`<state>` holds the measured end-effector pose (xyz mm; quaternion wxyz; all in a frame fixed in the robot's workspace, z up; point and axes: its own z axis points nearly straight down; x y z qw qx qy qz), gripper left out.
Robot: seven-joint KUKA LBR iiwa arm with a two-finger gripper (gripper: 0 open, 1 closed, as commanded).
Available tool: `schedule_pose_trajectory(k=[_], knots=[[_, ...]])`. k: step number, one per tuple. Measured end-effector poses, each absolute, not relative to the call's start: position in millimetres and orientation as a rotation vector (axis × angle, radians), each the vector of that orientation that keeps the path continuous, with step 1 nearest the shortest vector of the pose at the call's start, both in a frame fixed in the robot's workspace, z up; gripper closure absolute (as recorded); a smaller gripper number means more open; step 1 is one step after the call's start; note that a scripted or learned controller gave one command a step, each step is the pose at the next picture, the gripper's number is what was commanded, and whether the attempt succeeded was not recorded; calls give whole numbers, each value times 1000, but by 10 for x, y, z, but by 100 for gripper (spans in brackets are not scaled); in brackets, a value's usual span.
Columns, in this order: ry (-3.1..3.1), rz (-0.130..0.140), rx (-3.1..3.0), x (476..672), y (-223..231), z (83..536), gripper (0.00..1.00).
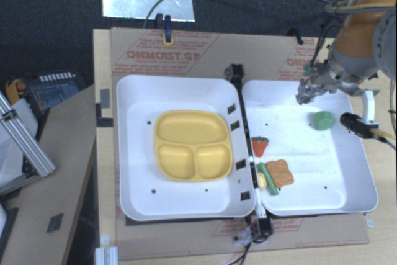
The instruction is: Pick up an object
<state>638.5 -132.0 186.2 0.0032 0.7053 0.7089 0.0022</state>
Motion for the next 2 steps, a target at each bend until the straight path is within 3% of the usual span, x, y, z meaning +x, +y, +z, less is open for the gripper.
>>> schedule_pose_trajectory(k=[1,2], knots=[[2223,8,2209,6505,-1298,2401,100],[2226,4,2212,6515,-1299,2492,100]])
